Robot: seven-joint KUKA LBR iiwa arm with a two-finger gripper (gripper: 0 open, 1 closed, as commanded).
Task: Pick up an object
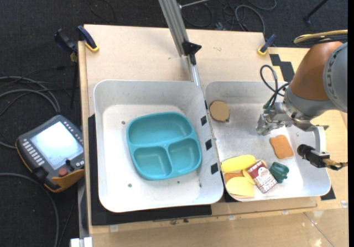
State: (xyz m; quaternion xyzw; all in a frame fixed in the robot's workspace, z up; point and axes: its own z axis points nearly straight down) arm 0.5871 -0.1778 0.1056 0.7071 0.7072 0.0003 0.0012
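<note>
Orange block (pixel 281 146) lying in right-hand bin (pixel 238 90), lower right of frame, just below and right of gripper (pixel 267 125). Gripper state impossible to tell. Best lowered squarely over block, clear of green piece (pixel 279 171) and small carton (pixel 260 177).

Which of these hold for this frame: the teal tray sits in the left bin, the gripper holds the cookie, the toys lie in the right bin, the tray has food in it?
1. The teal tray sits in the left bin. True.
2. The gripper holds the cookie. False: the cookie lies apart from it, on the floor of the right bin.
3. The orange piece, yellow pieces, red box and green piece all lie in the right bin. True.
4. The tray has food in it. False: its three compartments are bare.
</note>
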